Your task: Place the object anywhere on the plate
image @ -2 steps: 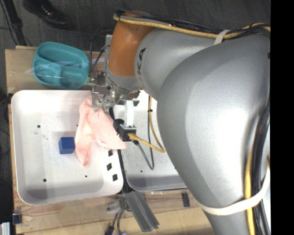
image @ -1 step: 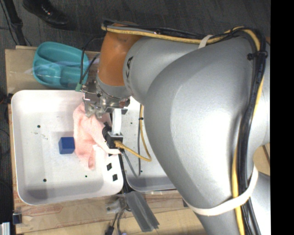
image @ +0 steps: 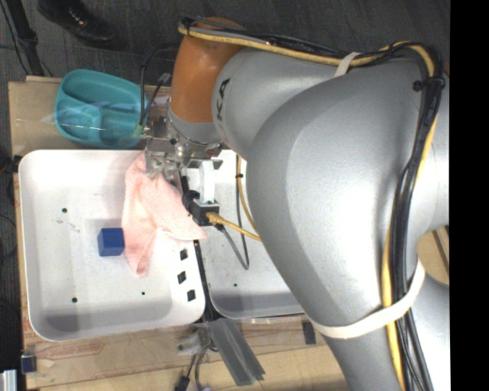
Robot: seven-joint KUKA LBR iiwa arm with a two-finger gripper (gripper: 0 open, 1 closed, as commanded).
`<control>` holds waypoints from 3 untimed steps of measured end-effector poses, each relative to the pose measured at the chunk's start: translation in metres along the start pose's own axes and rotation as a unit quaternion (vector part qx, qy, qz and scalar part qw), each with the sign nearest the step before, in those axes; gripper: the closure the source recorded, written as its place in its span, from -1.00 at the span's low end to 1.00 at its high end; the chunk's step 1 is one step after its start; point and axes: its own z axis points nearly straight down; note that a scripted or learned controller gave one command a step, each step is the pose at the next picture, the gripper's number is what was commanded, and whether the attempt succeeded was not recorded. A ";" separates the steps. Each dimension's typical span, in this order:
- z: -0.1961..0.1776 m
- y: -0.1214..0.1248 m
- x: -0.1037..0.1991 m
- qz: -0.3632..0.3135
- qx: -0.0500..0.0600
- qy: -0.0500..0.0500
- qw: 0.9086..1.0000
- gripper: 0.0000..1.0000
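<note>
Claw: the claw (image: pixel 162 162) is over the top edge of the left bin (image: pixel 46 183). I cannot tell what it is doing with its grip.
Pink cloth: the pink cloth (image: pixel 149 214) hangs right under the claw, touching it.
Blue block: the blue block (image: pixel 111 241) sits in the left bin, below and left of the claw.
Teal dish: the teal dish (image: pixel 95 107) is up and left of the claw, outside the bin.

dark grey carpet floor (image: pixel 114 53) across the top of the frame. black shoe (image: pixel 76 17) at upper left. pale wooden bench top (image: pixel 30 99) along the left edge and again along the bottom. grey metal bracket (image: pixel 237 353) at bottom centre. even, soft light, faint shadows.
</note>
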 end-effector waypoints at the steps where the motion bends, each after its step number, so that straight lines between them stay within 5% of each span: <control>1: -0.012 -0.039 0.015 -0.012 0.001 0.000 1.000 1.00; 2: 0.066 -0.065 0.051 0.008 -0.005 -0.001 1.000 1.00; 3: 0.000 -0.071 -0.018 -0.033 0.000 0.000 0.999 1.00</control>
